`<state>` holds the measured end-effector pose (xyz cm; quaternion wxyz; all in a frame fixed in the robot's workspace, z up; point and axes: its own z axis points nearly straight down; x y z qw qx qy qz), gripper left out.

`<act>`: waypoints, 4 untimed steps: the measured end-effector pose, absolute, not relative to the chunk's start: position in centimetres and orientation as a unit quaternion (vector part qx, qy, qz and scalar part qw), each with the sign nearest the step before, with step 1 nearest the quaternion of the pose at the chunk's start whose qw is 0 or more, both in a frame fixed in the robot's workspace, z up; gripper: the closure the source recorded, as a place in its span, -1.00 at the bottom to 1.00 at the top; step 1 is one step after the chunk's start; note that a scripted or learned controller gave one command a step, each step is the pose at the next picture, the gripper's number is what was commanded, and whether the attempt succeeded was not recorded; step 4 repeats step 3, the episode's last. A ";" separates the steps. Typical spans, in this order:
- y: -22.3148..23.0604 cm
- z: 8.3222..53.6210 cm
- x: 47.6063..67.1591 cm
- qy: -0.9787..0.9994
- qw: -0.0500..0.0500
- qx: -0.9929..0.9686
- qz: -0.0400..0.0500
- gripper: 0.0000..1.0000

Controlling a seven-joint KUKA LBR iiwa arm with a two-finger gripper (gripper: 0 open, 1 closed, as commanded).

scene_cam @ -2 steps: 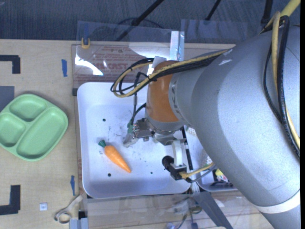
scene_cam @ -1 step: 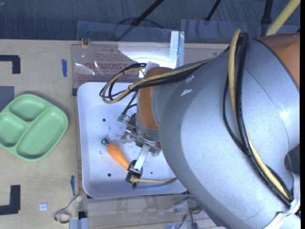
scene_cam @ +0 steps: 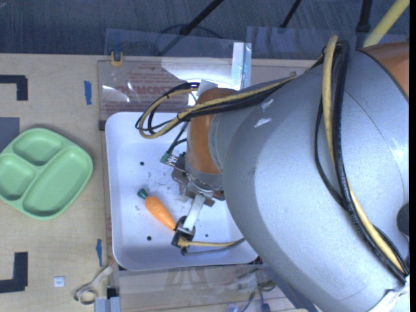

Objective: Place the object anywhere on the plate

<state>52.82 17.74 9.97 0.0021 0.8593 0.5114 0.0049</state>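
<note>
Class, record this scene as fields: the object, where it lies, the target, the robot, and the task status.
object: carrot, orange, green top
where: in the white bin, toward its near edge
target: plate, green, three compartments, on the bench left of the bin
robot: arm over the bin, wrist close to the carrot
status: carrot not yet on the plate

The arm (scene_cam: 312, 174) is a fat, smooth grey shell with an orange band (scene_cam: 201, 138) above the wrist. Black and yellow cables (scene_cam: 260, 91) run along it, looping near the dull metal claw (scene_cam: 193, 188).
</note>
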 end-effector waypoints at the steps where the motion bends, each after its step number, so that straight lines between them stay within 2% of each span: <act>1: 22.5 9.0 57.4 0.496 0.002 0.868 0.004 1.00; 2: 22.5 9.1 51.8 0.546 0.001 0.838 0.006 1.00; 3: 22.5 9.0 51.8 0.546 0.001 0.838 0.005 -1.00; 4: 22.5 9.0 51.8 0.546 0.001 0.838 0.005 -1.00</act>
